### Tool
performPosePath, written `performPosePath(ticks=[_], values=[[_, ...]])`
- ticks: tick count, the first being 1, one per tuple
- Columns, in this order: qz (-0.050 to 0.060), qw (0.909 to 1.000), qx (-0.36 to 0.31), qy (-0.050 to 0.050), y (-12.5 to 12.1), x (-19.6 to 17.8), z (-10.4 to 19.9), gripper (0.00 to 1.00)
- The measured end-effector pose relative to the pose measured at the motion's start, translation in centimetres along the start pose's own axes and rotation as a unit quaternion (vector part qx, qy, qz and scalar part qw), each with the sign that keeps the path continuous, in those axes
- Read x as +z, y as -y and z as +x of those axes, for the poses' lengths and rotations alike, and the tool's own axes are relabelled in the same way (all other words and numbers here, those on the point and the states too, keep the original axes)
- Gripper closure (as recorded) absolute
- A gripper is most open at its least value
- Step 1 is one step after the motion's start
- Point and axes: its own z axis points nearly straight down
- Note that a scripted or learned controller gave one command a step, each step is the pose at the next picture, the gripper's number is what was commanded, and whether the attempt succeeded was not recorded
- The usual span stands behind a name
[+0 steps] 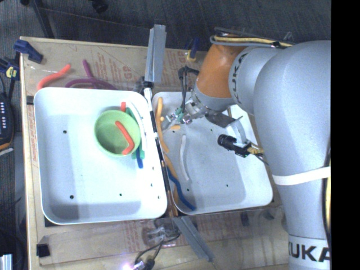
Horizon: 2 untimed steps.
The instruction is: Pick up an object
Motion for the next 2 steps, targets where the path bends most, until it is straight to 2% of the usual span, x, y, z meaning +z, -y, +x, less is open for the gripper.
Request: performPosePath(ticks=[1,2], values=[[0.004,0.9999,-0.004,-0.008,-0.1,-0.6,0.7,1.00],[0.011,0.9904,0.137,-0.015,-3.4,-8.8,2.5,1.00]])
